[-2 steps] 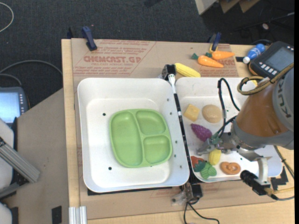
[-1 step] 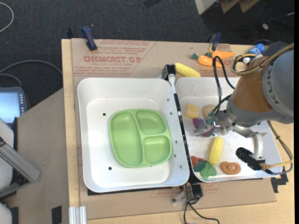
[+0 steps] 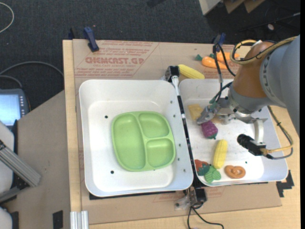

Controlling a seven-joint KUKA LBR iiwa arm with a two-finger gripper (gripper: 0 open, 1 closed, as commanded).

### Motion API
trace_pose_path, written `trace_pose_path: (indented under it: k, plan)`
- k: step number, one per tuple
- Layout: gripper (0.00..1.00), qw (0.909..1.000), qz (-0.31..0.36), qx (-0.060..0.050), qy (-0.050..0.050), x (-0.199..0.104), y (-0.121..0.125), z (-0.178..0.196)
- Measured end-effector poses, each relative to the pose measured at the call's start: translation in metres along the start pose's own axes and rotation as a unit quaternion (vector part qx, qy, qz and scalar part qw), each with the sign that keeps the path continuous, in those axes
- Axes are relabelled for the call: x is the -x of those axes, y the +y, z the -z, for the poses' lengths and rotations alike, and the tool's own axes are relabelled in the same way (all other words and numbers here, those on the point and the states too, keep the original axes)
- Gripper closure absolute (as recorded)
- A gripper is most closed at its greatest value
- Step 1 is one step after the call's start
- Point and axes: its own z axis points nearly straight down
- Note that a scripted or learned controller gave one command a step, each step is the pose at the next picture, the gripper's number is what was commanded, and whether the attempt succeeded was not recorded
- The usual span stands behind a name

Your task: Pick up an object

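The biggest thing is the brown board (image 3: 119,56) under both bins, and red letters on it read "CHEMCAST", with more small print I cannot make out. A blue clamp (image 3: 90,38) grips its far left edge.

The left bin (image 3: 90,99) is white and holds a green plate (image 3: 143,140) with three parts. The plate lies flat in the middle of the bin.

The right bin (image 3: 276,173) is white too, and my toys are in it. My grey arm (image 3: 281,70) comes in from the right, with its orange band (image 3: 250,78) above the wrist. My pincer (image 3: 209,114) sits low in the far left part of this bin. I cannot tell if it is wide or narrow, or if it has a grip on anything.

Just near my pincer lies a purple toy (image 3: 209,129), like a bunch of grapes, close under the tips. A pale yellow block (image 3: 195,111) lies to the left of them. Nearer the front is a yellow corn cob (image 3: 219,153). In the near left corner sits a red and green toy (image 3: 206,171), and beside it an orange pretzel (image 3: 234,171).

Outside the bins, on the far side, lie another corn cob (image 3: 190,72) and an orange carrot (image 3: 209,60).
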Motion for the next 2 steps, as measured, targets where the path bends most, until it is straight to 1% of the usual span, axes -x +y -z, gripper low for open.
trace_pose_path:
  k: [1,2]
  plan:
    - [1.0,1.0,0.0,-0.001,0.0,0.0,-0.002,0.01]
    - [1.0,1.0,0.003,0.002,0.002,-0.067,-0.011,0.107]
